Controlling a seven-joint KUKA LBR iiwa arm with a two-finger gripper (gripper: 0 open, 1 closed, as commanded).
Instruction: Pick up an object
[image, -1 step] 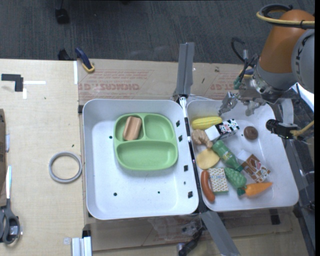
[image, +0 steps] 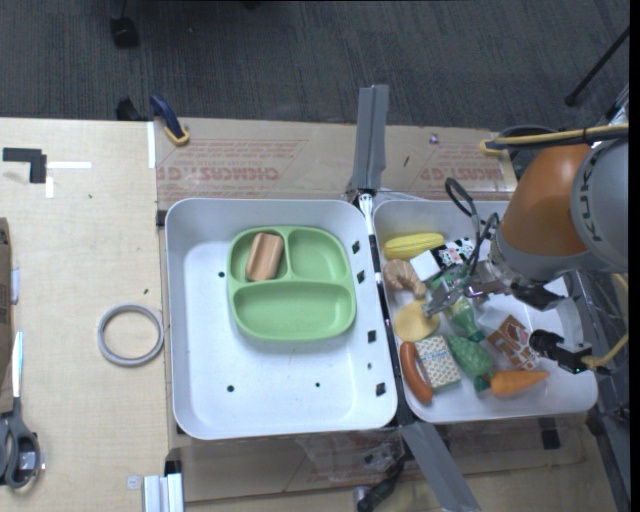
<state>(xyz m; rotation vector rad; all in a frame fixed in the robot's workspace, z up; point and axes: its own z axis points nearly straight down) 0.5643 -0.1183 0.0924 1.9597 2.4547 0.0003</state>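
Camera view. The gripper (image: 447, 292) is low in the right bin (image: 560, 400), over packed toy food; whether it is clenched or released cannot be told. Crowded around it: yellow corn (image: 413, 244), red sausage (image: 415, 372), patterned cracker (image: 438, 361), orange carrot (image: 517, 382), green vegetable (image: 470, 352). The arm's bulk hides the bin's right side. The left bin (image: 200, 400) has open floor around a green divided plate (image: 293, 282) holding a brown roll (image: 264, 256).
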